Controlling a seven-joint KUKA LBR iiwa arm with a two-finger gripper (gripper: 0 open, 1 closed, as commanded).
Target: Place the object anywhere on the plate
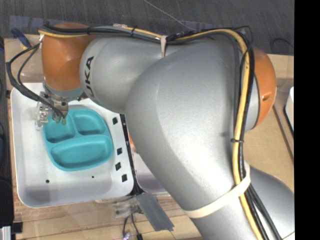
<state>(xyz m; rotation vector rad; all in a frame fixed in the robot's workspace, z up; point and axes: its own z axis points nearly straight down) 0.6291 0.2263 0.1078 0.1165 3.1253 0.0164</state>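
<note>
Here, one teal plastic plate with three compartments (80,140) lies in the left shallow white bin (30,184), its long axis running from upper left to lower right. The gripper (52,115) hangs over the plate's upper-left corner. The object itself cannot be made out.

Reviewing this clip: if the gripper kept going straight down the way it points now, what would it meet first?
Most likely the teal divided plate: the gripper points down over the plate's upper-left compartment, near its left rim. Depth is unclear from this slanted view, so it could land on the rim or the white bin floor just beside it.
</note>
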